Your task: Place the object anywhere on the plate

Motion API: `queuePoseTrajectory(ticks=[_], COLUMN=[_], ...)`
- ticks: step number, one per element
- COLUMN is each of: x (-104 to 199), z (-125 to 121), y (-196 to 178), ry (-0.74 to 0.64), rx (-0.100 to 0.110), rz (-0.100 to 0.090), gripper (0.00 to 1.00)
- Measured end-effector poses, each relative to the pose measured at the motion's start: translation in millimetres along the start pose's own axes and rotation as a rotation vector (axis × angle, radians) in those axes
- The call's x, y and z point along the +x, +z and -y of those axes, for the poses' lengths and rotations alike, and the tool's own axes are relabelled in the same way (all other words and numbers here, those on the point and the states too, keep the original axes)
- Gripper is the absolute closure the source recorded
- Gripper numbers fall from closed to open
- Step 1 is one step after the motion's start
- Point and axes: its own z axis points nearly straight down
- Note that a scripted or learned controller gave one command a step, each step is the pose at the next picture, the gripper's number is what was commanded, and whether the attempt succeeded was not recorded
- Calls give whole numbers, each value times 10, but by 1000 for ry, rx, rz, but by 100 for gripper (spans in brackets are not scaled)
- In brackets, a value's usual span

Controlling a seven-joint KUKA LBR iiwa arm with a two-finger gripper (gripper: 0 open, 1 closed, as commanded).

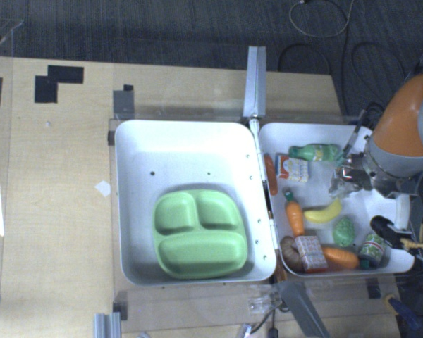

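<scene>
A green plate (199,234) lies bare in the left bin (134,189), no object yet delivered to it; by the look of things, the whole pick and carry remains. The tool (349,175) hangs over the right bin (409,263), well right of the plate, just above a banana (323,213); whether it grips anything cannot be told. Right of the plate crowd a carrot (295,217), a green bottle (314,151), a carton (293,167) and a can (372,248), leaving little room for a clean grasp.

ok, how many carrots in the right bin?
2. One carrot lies near the bin's left wall, left of the banana; the other carrot lies along the front edge. More may be hidden.
</scene>
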Motion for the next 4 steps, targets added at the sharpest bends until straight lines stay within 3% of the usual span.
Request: queuePoseTrajectory(ticks=[1,2,3,4], x=[-291,-291,-73,312], z=[-157,-157,-965,-875], y=[320,320,-700,446], ry=[-225,-225,19,192], rx=[-1,-1,-2,-16], rz=[0,1,1,-1], gripper=[100,0,0,0])
